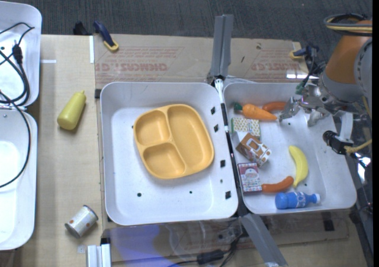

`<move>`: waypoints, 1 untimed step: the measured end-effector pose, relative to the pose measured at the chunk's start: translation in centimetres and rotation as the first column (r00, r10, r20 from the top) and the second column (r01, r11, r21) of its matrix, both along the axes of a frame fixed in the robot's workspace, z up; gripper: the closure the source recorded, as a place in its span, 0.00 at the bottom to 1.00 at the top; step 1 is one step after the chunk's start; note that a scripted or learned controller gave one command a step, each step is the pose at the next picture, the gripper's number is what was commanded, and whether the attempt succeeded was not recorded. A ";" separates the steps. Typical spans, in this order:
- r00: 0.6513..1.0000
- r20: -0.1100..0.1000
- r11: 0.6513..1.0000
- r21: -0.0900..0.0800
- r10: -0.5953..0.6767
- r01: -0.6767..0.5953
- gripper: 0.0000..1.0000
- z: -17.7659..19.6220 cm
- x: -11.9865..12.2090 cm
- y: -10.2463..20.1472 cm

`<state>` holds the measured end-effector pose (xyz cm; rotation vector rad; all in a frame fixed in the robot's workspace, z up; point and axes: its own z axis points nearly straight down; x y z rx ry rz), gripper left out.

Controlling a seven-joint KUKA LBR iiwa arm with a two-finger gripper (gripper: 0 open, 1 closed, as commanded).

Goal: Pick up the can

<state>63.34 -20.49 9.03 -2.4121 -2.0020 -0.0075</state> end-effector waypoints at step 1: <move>0.998 -0.023 0.998 0.007 -0.066 0.066 0.00 -0.1 2.4 -0.1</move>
